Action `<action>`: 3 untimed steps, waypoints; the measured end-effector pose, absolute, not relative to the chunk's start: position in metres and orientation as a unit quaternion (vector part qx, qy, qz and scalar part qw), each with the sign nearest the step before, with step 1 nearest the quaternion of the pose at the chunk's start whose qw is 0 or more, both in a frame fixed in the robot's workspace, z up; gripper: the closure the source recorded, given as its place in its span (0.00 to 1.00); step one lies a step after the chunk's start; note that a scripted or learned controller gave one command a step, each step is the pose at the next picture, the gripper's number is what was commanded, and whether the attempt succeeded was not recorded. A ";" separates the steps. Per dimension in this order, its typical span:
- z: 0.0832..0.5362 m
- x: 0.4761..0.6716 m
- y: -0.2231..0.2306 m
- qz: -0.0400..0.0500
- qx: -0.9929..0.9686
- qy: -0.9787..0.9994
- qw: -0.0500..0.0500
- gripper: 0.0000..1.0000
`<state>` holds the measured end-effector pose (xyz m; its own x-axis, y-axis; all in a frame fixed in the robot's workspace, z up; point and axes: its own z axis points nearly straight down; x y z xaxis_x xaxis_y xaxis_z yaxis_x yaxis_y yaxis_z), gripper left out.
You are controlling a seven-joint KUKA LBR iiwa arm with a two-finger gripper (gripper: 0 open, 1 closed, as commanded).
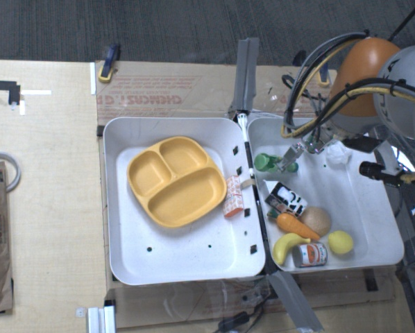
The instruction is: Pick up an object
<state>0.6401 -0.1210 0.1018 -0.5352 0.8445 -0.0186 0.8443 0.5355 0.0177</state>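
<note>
- Since the gripper (289, 159) sits low over the far left corner of the right bin (374, 255), touching or just beside the green object (265, 161), that looks like the piece to pick; whether the claw is wide or narrow I cannot tell, as the tips blur into the object
- To do it well, I judge the claw should straddle the green object squarely, clear of the bin wall on its left, and lift straight up
- Right bin, nearer part: a black-and-white carton (286, 200), a carrot (295, 225), a brown round fruit (318, 220), a banana (284, 246), a lemon (340, 242) and a small can (310, 255), packed close together
- Left bin (124, 255): a yellow divided plate (176, 180), with an orange-and-white packet (234, 196) just beside its right rim
</note>
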 end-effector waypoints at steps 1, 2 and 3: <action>0.190 0.543 -0.133 -0.002 0.666 0.746 -0.002 0.00; 0.093 0.579 -0.151 0.001 0.643 0.766 0.002 0.00; 0.146 0.517 -0.119 -0.002 0.647 0.763 -0.002 0.00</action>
